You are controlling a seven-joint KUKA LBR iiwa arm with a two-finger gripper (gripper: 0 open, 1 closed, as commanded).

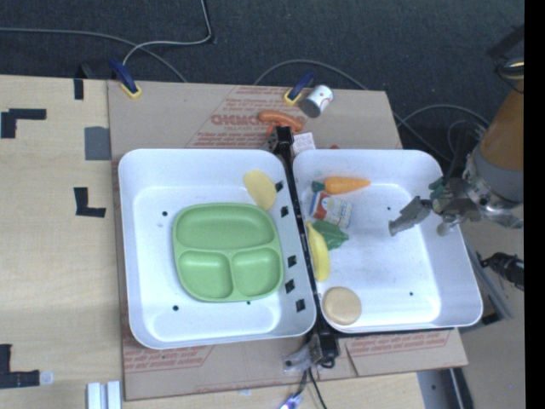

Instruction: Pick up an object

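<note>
My arm reaches in over the right bin's right rim, wrist tilted leftward. My pincer (fingers spread apart) holds nothing, well apart from the carrot.

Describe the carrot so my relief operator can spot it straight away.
Look in the right bin, along its far wall near the divider between the two bins. The carrot lies there on its side, just above a small printed packet. It is the only orange, tapered item; the yellow piece and tan round sit nearer.
</note>
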